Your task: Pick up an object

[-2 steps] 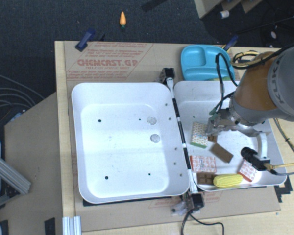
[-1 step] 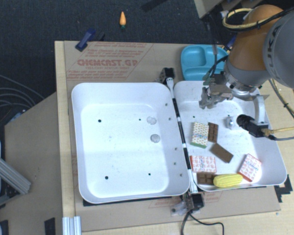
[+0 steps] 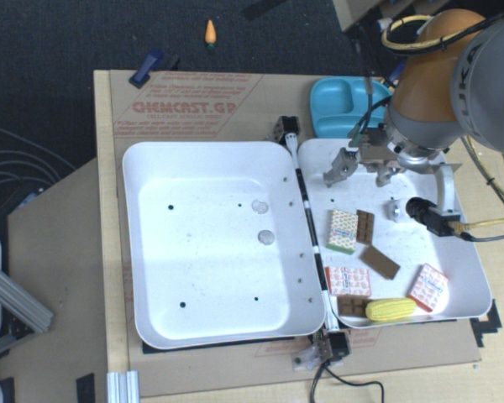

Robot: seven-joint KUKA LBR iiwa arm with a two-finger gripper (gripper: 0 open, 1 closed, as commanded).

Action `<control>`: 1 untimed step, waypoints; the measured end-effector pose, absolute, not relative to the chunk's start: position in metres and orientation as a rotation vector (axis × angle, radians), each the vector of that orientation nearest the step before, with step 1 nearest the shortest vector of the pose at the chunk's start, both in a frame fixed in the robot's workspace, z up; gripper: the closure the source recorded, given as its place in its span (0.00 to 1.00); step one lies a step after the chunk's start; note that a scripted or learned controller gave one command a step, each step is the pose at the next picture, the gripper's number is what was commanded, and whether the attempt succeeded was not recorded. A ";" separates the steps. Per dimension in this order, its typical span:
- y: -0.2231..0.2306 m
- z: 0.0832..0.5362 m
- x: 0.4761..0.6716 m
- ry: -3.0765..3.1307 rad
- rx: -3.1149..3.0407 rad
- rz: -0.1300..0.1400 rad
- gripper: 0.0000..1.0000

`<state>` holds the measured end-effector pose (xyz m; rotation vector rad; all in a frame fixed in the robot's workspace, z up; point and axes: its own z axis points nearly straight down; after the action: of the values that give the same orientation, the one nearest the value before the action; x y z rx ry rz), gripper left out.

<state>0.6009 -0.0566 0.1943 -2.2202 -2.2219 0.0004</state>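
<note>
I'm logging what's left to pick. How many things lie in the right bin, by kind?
Patterned red-and-white packets: 3
Brown bars: 3
Yellow corn cob: 1
Small grey piece: 1
Total: 8

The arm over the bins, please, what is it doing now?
The arm's gripper hangs over the back of the right bin, with nothing seen between its fingers. The things lie nearer the front: a checkered block, brown bars, a yellow corn cob and a red-patterned block. The left bin holds two small clear discs. Nothing is picked up yet.
</note>
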 end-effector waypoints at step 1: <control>-0.109 0.124 0.584 -2.218 -2.221 0.004 0.00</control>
<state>0.5845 -0.1087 0.1237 -2.2215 -2.2177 0.0041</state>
